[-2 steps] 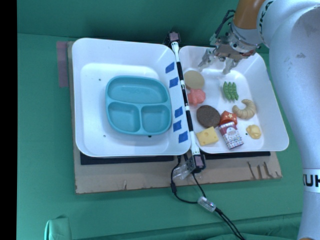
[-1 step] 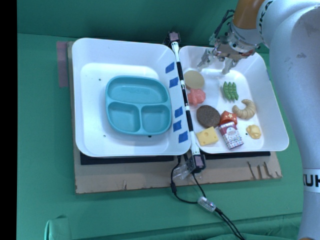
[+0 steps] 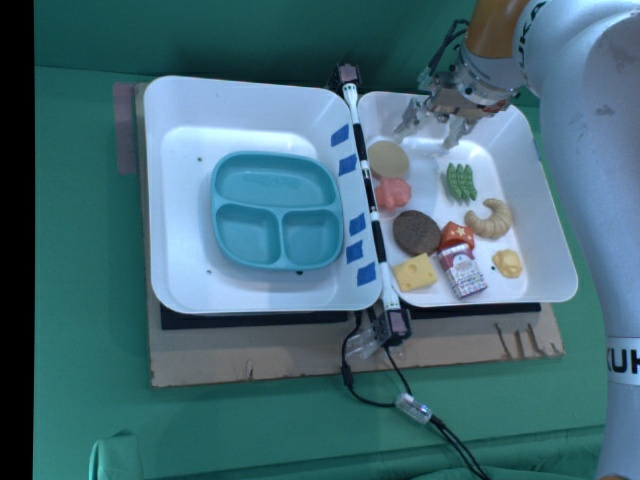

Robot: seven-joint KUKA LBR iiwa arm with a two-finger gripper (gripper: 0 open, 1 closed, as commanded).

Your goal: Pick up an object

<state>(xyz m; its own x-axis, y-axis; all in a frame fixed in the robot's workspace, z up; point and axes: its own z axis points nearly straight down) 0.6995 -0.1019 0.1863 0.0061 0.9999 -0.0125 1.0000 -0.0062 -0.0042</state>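
Observation:
My gripper [image 3: 432, 128] hangs over the far end of the right bin [image 3: 540, 183], open, with nothing between its fingers. Below it in the bin lie a tan round disc [image 3: 388, 158], a pink meat slice [image 3: 393, 193], a brown patty [image 3: 416, 232], a yellow cheese wedge [image 3: 415, 272], a red and white carton [image 3: 461, 265], green pea pods [image 3: 460, 181], a croissant [image 3: 491, 218] and a small yellow piece [image 3: 508, 262]. The disc sits just left of the gripper and nearer the camera; the pea pods sit just right of it and nearer.
The left bin [image 3: 180, 118] holds a teal divided plate [image 3: 276, 209]. A taped divider [image 3: 362, 188] runs between the bins. Cables [image 3: 400, 398] trail off the bench's front edge. The arm [image 3: 580, 88] comes in from the upper right.

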